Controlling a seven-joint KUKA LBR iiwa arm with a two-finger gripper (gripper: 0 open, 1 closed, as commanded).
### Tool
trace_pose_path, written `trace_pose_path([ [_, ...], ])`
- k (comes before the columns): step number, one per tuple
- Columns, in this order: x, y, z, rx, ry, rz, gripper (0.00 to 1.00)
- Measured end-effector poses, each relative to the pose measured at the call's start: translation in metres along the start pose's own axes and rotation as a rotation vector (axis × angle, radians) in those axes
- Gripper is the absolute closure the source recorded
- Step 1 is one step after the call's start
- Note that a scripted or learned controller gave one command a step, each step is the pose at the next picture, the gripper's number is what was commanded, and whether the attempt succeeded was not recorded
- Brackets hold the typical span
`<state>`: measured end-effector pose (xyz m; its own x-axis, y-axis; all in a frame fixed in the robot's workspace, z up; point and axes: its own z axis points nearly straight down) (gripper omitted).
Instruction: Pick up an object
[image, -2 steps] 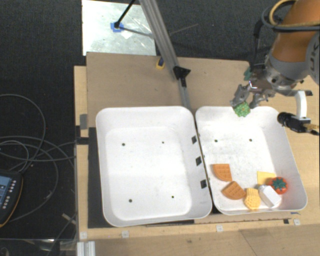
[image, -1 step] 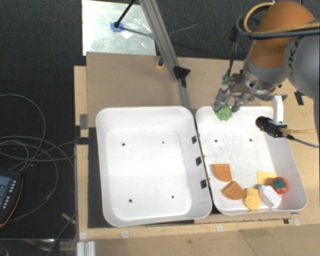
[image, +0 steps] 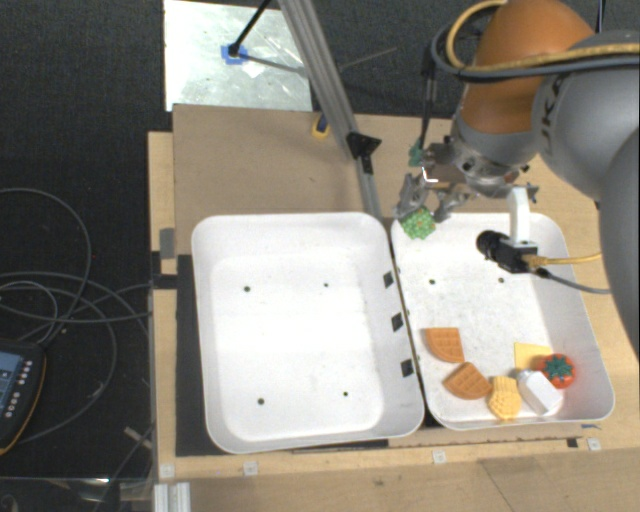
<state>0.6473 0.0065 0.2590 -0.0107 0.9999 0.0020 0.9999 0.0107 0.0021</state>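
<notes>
Green and knobbly, a small toy (image: 419, 224) sits between the two fingertips of the pincer (image: 421, 213), which are closed narrowly on it at the far left corner of the right bin (image: 590, 330), just beside the wall that this bin shares with the left bin (image: 215, 330). Whether the toy is lifted clear of the bin floor or touching it cannot be told from this angle. Above the pincer the wrist carries an orange band (image: 520, 70), and the grey arm (image: 600, 120) runs off to the right. A black cable plug (image: 500, 250) with a yellow lead hangs over the right bin near the pincer. At the near end of the same bin lies a cluster of toy food, well apart from the pincer: an orange wedge (image: 446, 344), a brown waffle-like piece (image: 467, 381) just beside it, a yellow waffle piece (image: 505, 398), a white block (image: 539, 393), a yellow cheese-like slab (image: 531, 354) and a red tomato with a green top (image: 559, 370). Both bins rest side by side on the brown counter (image: 250, 160). A grey metal pole (image: 330, 85) slants across the counter towards the bins' far edge.
</notes>
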Motion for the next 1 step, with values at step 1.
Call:
trace_pose_path([
  [1, 0.0448, -0.0042, 0.0102, 0.002, 0.000, 0.001, 1.00],
])
